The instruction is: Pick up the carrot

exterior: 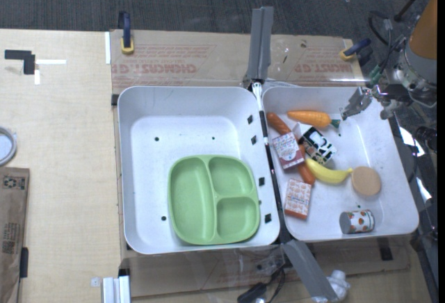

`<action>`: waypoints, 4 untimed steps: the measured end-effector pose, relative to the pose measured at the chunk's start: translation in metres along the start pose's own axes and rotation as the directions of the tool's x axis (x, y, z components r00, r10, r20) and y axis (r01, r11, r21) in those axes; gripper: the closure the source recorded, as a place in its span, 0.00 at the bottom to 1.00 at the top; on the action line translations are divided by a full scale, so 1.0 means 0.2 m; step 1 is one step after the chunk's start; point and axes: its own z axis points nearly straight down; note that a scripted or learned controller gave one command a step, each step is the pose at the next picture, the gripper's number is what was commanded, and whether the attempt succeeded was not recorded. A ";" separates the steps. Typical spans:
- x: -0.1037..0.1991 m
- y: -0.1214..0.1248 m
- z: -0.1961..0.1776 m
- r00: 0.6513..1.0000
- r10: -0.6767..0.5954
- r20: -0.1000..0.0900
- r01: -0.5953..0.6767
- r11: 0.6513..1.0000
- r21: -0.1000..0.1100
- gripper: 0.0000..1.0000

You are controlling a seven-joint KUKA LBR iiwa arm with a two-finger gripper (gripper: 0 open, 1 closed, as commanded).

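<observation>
Right bin point(389, 156): gripper point(356, 104) hovers, fingers spread, just beside the carrot point(310, 117).

Quick count: two white bins, the left bin point(139, 156) and the right bin point(389, 156). One green divided plate point(214, 199) with three compartments. Over in the right bin: one carrot point(310, 117), one banana point(328, 172), two small red cartons, one point(286, 149) toward 12 o'clock of the other point(297, 198), one black-and-white toy car point(318, 144), one round tan thing point(366, 181), and one small can point(358, 221) on its side.
</observation>
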 end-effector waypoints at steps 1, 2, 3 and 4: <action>0.11 0.19 0.52 0.995 -0.097 0.000 0.097 0.995 -0.001 0.00; 0.11 0.19 0.47 0.995 -0.096 0.002 0.096 0.995 -0.003 1.00; 0.11 0.19 0.47 0.995 -0.096 0.002 0.096 0.995 -0.003 0.00; 0.28 0.26 0.67 0.885 -0.465 0.004 0.465 0.885 -0.005 0.00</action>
